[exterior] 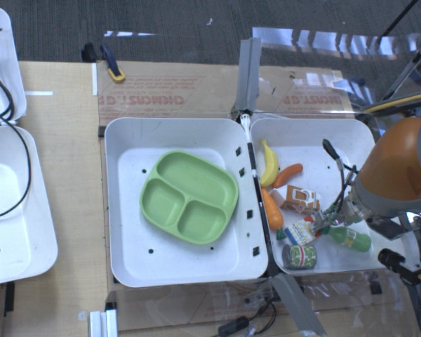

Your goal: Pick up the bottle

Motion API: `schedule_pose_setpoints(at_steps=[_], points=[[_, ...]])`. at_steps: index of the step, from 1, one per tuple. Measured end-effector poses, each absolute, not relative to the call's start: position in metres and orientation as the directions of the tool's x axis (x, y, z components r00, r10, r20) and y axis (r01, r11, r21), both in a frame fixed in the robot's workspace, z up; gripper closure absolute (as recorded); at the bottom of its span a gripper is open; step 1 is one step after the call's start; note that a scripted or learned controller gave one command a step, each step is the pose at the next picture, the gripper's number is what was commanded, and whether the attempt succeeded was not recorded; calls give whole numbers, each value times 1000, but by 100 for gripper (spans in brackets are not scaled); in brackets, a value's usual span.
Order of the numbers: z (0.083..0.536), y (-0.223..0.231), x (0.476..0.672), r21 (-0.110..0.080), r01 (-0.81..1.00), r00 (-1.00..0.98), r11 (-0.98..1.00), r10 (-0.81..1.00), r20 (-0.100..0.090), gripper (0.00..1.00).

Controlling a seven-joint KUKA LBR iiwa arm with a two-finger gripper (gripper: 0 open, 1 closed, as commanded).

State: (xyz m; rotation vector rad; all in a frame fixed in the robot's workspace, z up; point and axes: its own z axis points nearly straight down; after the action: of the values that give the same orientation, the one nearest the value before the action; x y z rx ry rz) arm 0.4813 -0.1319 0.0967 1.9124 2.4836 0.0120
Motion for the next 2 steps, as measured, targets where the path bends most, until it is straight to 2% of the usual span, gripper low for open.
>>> schedule_pose_setpoints(at_steps=[1,2], points=[[97,-203,481,11,952,-305,305,952,-10,100],[96,-202,481,9,952,-305,305,952,-9,0]])
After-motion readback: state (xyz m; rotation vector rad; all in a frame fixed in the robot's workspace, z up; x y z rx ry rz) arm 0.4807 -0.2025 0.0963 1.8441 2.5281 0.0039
